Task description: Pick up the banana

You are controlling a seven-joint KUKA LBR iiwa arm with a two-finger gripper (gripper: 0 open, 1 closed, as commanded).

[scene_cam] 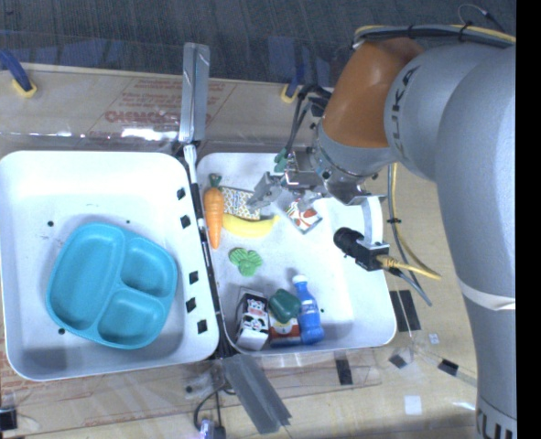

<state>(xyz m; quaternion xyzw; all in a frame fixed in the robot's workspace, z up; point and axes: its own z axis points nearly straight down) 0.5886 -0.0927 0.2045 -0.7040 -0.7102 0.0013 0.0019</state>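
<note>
Now gripper (272, 188) hovers at banana (249, 227) — finger gap unclear, cannot tell; descend centred, clear of carrot (213, 216).

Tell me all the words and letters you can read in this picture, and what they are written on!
"KU": the big letters I can see on the grey robot arm, running sideways next to its orange band; the rest curves away.
Red print on the sheet behind the bins: appears upside down and too blurred to read.
Small carton, blue bottle and the little red-and-white packet: labels too small to read.
</note>
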